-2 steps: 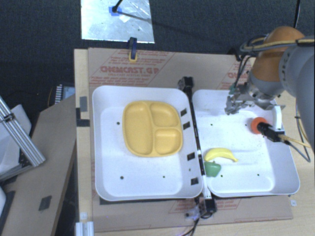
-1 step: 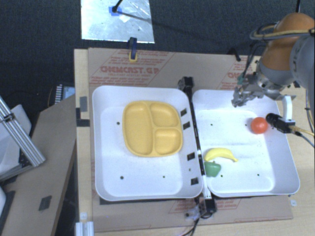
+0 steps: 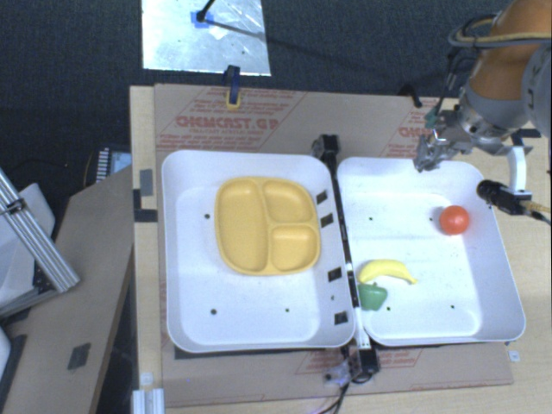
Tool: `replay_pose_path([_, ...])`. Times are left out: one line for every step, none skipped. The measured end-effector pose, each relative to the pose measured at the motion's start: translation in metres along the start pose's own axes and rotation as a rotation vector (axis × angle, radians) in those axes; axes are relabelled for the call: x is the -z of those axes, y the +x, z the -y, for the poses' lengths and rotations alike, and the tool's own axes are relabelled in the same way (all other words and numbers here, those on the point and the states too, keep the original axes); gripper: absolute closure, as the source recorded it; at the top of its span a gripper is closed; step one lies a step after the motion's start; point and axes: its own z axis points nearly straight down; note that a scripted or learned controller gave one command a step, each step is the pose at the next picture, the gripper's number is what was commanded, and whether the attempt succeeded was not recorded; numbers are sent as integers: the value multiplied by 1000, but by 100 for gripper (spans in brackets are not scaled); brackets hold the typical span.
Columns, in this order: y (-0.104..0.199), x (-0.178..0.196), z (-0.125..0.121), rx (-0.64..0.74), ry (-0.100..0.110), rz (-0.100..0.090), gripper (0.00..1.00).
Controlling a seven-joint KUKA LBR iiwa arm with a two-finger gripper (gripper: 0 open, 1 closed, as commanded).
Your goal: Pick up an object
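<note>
The pick is not begun yet. The gripper (image 3: 427,159) hangs at the upper right over the right bin (image 3: 405,192); finger state I cannot tell. Tomato (image 3: 454,220), banana (image 3: 385,272) and green pepper (image 3: 373,297) lie untouched in it.

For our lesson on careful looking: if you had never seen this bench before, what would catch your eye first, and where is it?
The yellow divided tray stands out most, lying in the middle of the left bin. In the right bin, an orange-red ball sits near the right side, while a yellow banana and a green piece touch at the lower left. The gripper hovers at that bin's far edge.
</note>
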Motion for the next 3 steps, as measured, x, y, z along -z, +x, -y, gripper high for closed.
replay_pose_path([7, 51, -9, 1, -2, 0, 100])
replay_pose_path([63, 35, -6, 2, 4, -1, 100])
replay_pose_path([123, 23, 0, 4, 4, -2, 100])
